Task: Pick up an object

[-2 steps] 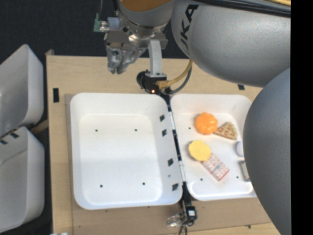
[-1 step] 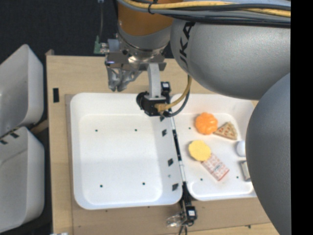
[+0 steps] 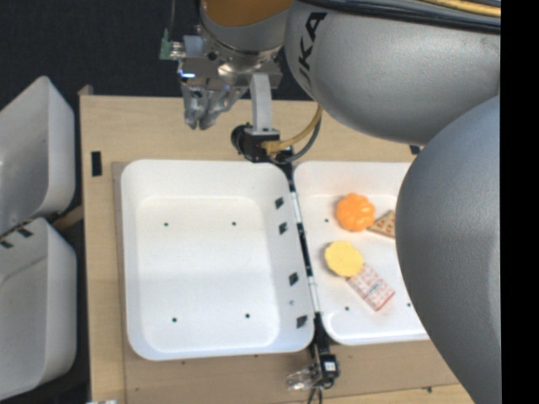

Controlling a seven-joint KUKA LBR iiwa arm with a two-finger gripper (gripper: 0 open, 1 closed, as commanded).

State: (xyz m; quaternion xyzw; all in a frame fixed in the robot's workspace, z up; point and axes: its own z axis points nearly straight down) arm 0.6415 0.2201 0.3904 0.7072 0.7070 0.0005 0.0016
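My tool hangs over the table past the left bin's far rim, how wide it stands I can't tell, nothing visibly in it, while the candidates, orange ball, yellow round piece and slanted packet, lie well off in the right bin.

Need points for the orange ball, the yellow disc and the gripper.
orange ball (image 3: 354, 212), camera view, middle of its top face.
yellow disc (image 3: 344, 259), camera view, centre of its flat top.
gripper (image 3: 205, 108), camera view, at its tips above the bench, behind the left bin.
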